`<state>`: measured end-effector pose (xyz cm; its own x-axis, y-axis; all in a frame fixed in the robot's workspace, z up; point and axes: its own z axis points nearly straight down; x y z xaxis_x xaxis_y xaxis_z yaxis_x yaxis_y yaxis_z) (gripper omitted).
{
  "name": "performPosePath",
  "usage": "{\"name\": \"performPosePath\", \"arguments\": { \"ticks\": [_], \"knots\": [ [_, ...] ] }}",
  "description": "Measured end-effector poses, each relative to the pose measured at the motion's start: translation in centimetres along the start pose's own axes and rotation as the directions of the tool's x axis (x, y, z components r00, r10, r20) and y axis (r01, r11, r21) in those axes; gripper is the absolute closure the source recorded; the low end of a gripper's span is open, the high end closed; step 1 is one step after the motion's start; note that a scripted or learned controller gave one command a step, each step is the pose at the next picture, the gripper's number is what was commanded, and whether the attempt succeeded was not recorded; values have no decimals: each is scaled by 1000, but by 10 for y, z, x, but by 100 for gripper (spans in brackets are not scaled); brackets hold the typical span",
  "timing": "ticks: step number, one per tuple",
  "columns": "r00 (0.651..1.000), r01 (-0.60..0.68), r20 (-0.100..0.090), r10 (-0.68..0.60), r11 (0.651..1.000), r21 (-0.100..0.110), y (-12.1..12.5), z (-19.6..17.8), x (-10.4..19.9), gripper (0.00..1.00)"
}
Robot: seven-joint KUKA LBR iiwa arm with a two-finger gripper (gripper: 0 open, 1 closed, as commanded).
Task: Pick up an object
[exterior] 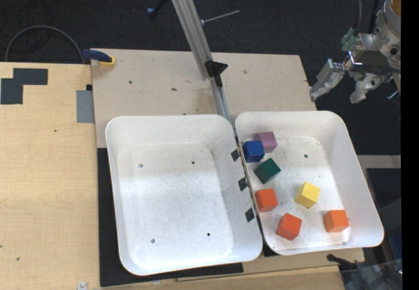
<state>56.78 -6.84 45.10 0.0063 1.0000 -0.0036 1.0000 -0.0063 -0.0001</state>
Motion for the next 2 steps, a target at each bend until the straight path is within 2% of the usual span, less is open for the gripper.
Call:
{"name": "performPosePath", "arguments": {
  "ticks": [1, 2],
  "knots": [
    [1000, 1, 1, -1, 1000, -7, -13, -93, -69, 0],
    [1000, 4, -2, -4, 1000, 2, 15, -88, -96, 0]
  ]
}}
